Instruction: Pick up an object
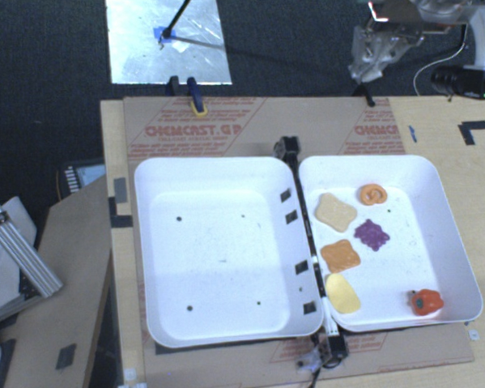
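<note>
Camera view showed gripper (371, 61) raised at one o'clock beyond the right bin (445, 195), finger state impossible to tell; approach step not begun, next move needing descent toward the nearest item, the orange pretzel (373, 194).

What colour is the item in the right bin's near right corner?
Red-orange, with a small green bit on it, in the camera view.
</note>
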`<move>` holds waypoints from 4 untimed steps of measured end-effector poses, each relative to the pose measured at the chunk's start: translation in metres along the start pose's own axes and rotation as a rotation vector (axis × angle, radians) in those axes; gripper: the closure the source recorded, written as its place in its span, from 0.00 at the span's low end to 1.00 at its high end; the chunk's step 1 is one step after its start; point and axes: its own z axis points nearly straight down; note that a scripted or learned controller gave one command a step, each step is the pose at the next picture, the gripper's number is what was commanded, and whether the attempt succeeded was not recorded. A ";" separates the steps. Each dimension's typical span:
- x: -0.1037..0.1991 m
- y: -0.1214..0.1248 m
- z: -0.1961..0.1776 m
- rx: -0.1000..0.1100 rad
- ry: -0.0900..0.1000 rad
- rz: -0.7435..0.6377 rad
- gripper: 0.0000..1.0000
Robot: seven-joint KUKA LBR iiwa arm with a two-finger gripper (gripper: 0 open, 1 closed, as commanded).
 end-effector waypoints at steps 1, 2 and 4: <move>0.084 -0.021 -0.032 0.000 0.001 -0.002 1.00; 0.146 -0.011 0.115 0.020 -0.004 0.003 1.00; 0.159 -0.101 -0.036 -0.004 0.002 0.009 1.00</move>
